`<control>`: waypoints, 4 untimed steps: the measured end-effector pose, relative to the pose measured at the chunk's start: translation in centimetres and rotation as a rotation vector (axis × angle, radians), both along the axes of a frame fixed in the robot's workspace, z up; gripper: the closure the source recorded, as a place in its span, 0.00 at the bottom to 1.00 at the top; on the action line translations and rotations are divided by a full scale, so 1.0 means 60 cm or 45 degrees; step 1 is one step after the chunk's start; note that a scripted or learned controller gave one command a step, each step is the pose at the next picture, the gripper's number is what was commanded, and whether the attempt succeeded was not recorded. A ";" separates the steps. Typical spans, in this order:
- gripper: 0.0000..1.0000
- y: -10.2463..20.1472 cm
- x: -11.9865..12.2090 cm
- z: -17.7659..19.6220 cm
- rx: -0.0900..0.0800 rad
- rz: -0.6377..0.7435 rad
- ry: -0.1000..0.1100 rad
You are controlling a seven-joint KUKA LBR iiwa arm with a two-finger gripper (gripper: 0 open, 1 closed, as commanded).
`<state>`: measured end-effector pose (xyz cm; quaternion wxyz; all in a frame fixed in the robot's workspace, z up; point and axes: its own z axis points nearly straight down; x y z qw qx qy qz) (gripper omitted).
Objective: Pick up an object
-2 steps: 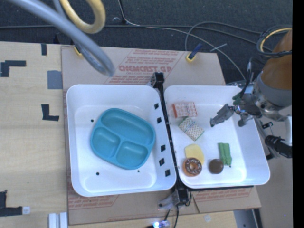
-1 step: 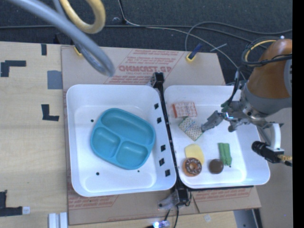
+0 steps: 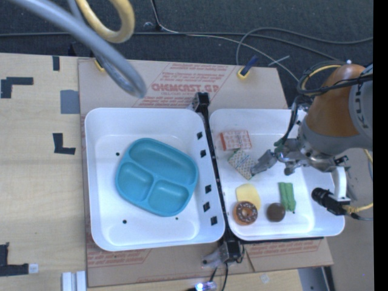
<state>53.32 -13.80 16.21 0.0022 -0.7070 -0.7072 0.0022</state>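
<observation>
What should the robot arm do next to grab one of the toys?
Probably lower the end effector a little toward the checkered packet. It hangs over the right bin just beside that packet, nearer to it than to the donut or green piece, and nothing shows between its tips yet.

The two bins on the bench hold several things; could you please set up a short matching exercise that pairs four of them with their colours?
Things:
1. divided plate
2. doughnut
3. flat block
4. round ball

Colours:
A. green
B. dark brown
C. blue
D. brown with sprinkles

Pairs: 1-C, 2-D, 3-A, 4-B
</observation>
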 end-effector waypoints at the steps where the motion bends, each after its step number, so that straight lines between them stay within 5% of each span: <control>1: 0.00 0.003 -0.017 -0.101 0.002 0.000 0.003; 2: 1.00 0.004 -0.014 -0.079 0.002 0.002 -0.003; 4: 1.00 0.007 -0.017 0.071 -0.002 0.001 -0.013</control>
